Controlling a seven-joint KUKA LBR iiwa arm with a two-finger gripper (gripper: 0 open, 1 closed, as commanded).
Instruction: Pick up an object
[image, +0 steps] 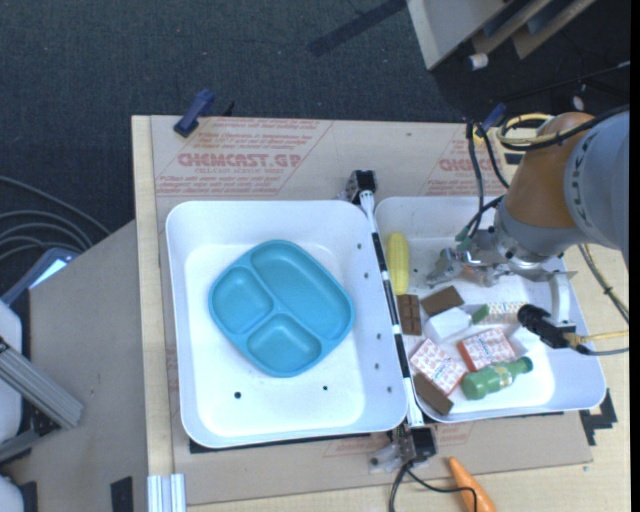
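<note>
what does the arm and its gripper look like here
The arm is a thick, rounded grey body with a broad orange band above the wrist. Thin dark cables run along its left side near the band. Below the wrist sits a small metallic grey gripper with slim parts, over the right white bin.

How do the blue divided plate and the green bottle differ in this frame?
The blue divided plate lies alone in the left bin; the green bottle lies crowded among packets in the right bin. The plate is far larger and flat, with three compartments; the bottle is small, rounded and on its side. Both rest in the bins, apart from the gripper.
</note>
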